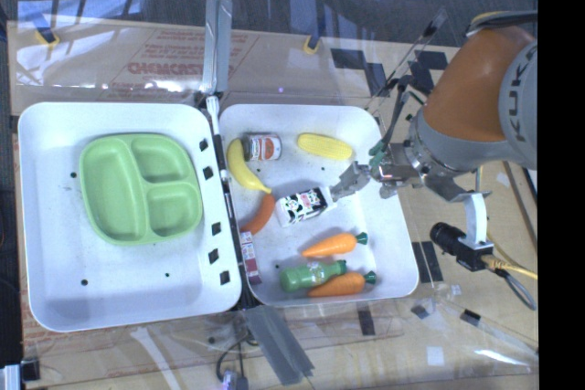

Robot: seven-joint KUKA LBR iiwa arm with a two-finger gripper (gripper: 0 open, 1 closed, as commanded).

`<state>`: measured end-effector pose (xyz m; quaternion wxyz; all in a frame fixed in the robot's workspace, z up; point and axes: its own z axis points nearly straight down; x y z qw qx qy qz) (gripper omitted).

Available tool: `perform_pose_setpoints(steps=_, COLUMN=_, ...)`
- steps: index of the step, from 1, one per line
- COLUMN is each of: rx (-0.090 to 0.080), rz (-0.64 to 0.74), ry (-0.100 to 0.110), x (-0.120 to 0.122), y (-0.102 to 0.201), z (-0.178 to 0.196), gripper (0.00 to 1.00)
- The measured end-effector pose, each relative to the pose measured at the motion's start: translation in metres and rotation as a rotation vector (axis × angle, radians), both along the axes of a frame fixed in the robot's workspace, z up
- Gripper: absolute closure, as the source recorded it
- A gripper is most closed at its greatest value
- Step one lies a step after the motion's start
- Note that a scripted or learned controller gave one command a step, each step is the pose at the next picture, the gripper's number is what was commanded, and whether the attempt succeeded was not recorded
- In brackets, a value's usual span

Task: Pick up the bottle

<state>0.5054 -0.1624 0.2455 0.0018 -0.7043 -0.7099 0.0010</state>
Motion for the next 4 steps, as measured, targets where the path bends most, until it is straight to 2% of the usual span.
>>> perform_pose_setpoints(steps=1, rx=-0.001, rz=-0.010, ry=0.004, x=0.056, y=0.000, z=-0.063, gripper=0.00)
perform_pose_setpoints(steps=2, rx=-0.004, rz=0.210, ry=-0.022, x=0.034, y=0.001, z=-0.131, gripper=0.00)
perform_pose_setpoints(steps=3, rx=-0.001, rz=-0.236, ry=-0.019, x=0.087, y=-0.047, z=-0.132, gripper=0.00)
perform_pose_setpoints(steps=4, rx=0.002, rz=-0.227, ry=-0.024, x=0.090, y=-0.044, z=-0.120, gripper=1.00)
